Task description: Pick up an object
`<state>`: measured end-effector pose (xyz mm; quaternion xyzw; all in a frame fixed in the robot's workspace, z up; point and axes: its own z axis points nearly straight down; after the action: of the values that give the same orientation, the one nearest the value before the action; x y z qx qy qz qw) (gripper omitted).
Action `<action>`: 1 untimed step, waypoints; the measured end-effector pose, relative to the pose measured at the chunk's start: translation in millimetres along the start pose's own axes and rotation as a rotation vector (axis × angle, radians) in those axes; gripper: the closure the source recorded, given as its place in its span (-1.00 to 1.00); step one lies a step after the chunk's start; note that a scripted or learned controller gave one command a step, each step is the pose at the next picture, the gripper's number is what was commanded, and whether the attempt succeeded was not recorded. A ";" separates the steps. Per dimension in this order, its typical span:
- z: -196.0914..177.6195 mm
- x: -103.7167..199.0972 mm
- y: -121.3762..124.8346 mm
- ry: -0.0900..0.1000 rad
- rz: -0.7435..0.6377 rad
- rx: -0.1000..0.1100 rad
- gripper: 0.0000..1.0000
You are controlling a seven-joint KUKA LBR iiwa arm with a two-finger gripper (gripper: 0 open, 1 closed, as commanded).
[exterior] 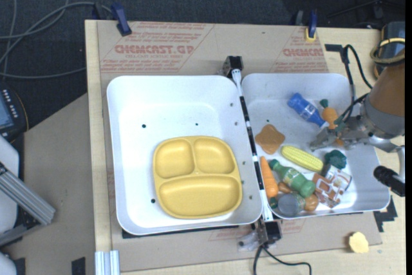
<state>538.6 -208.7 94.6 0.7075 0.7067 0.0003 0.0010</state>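
Yellow plate (196, 176) foremost; claw (329, 136) hovers low above corn (301, 157).

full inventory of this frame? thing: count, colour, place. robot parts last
bins: 2, white, side by side on the bench
divided plate: 1, yellow, left bin, near front
bottle: 1, blue, right bin, back
brown piece: 1, brown, right bin, left side
corn: 1, yellow, right bin, centre
carrot: 1, orange, right bin, along left wall
green bottle: 1, green, right bin, front
waffle: 1, brown and white, right bin, front right
yellow lump: 1, yellow, on bench, front of right bin
clamps: 2, blue, back edge of bench
arm: 1, grey with orange band, right
gripper: 1, grey, low over right bin
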 end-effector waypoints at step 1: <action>9.1 23.8 -59.5 -0.001 -0.002 -0.004 -1.00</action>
<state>479.2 -184.9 85.4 0.7069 0.7073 0.0013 0.0028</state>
